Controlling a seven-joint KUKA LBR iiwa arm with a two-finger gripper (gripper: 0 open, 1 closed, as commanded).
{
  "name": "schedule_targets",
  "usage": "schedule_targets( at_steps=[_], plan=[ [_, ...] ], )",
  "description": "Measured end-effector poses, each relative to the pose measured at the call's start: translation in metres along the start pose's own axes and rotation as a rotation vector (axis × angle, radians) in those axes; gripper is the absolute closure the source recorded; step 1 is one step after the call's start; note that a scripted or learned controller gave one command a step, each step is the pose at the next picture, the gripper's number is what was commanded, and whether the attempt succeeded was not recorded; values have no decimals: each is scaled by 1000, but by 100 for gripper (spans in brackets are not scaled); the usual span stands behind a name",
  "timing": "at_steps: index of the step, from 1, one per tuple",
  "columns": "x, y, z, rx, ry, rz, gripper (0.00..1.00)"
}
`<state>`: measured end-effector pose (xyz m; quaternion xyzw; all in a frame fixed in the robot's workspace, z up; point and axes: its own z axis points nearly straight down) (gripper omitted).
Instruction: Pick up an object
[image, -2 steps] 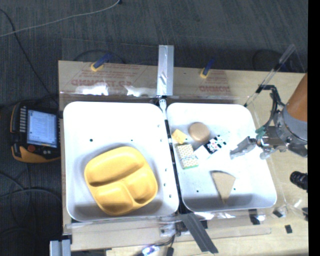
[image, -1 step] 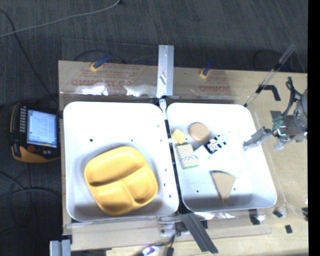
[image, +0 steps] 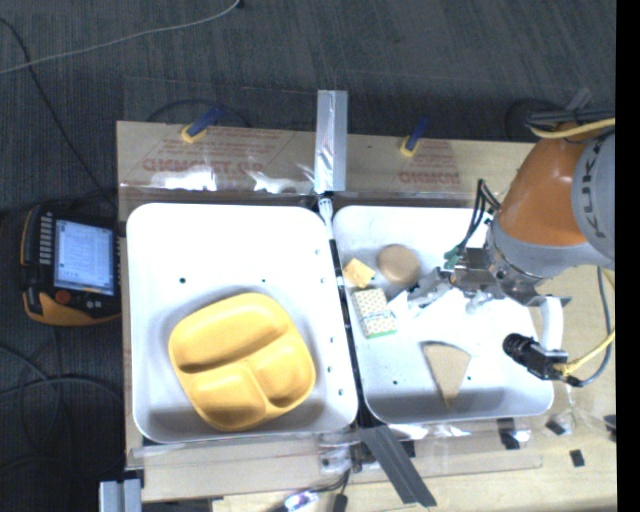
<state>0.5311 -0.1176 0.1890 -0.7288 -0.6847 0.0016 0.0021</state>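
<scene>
In the right bin (image: 400, 400), near its left wall, lie a yellow block (image: 359, 271), a round tan ball (image: 398, 264) and a dotted card (image: 375, 313), with a tan wedge (image: 447, 369) toward the front edge. The gripper (image: 432, 291) hovers just right of the ball; whether its fingers are spread or closed cannot be told. A yellow tray (image: 241, 357) fills the left bin (image: 160, 240).

yellow tray (image: 242, 358), white bins (image: 160, 240), checkered pad (image: 375, 313)
</scene>
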Motion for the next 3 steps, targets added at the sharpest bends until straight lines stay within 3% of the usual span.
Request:
schedule_targets(
  at_steps=[1,2,3],
  plan=[
    [-26,62,97,-2,-2,-91,0],
    [-26,62,89,0,0,-91,100],
    [-29,91,-17,-1,-4,77,100]
  ],
)
